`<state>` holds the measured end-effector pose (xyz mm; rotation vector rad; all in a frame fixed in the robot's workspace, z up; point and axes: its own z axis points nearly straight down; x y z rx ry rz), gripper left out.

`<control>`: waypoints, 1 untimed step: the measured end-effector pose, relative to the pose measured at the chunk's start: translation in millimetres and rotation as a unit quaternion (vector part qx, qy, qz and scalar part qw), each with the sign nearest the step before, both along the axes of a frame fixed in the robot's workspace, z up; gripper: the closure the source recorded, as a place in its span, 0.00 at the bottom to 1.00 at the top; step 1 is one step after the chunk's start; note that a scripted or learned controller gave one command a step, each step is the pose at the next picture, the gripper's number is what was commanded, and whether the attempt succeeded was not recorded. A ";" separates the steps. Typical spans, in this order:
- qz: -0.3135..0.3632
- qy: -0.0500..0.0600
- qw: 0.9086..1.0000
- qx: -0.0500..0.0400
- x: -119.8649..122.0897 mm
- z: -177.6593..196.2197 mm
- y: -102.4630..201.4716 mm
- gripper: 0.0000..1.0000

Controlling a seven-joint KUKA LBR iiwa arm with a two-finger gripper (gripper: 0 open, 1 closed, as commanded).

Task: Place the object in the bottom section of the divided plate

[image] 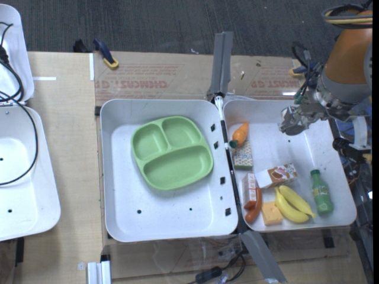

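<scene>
The cheese wedge (272,213) and sausage (253,206) are lying nearest the lens. My claw (291,125) is hovering over the right bin (337,158); I cannot tell its grip. Outward, a carrot (240,134), sponge (243,155), carton (282,174), bananas (293,203) and green bottle (320,191) are lying there. The divided plate (172,152) is sitting in the left bin (118,206).
</scene>
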<state>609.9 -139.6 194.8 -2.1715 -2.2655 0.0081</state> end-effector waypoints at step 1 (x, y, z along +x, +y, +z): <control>0.001 0.003 1.000 0.000 0.4 5.3 -0.2 1.00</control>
